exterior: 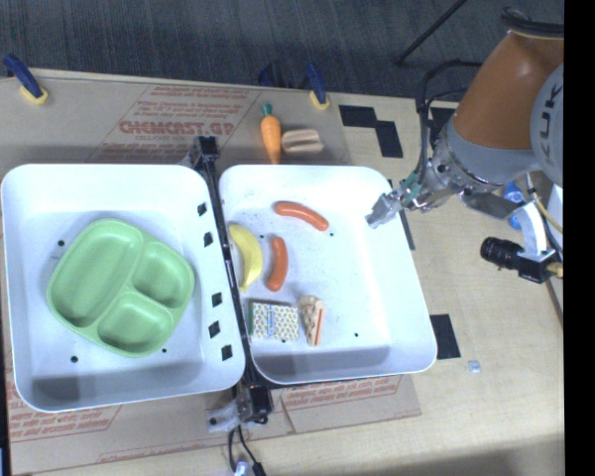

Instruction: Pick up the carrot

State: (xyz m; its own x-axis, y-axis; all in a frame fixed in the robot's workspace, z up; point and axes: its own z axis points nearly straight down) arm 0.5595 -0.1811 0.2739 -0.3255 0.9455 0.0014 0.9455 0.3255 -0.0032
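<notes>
Here a light wooden bench [496, 365] is seen from above, with cardboard sheeting [169, 117] under two shallow white bins set side by side; dark carpet runs behind. The left bin [20, 266] holds a green divided plate [121, 286]. The right bin [397, 296] holds two sausages [300, 215] [277, 263], a banana [245, 254], a patterned packet [274, 321] and a sandwich wedge [311, 319]. The right half of that bin's floor is left bare, and bare bench lies beyond its right rim.

The carrot [270, 135] is found outside both bins, on the cardboard just behind the right bin's rear rim, beside a small bun-like toy [301, 142]. The gripper [385, 209] is seen at the right bin's upper right corner, over the rim, well apart from the carrot, which lies to its left and further back. Nothing is seen between the claw's tips; whether they are spread or pressed together cannot be told
</notes>
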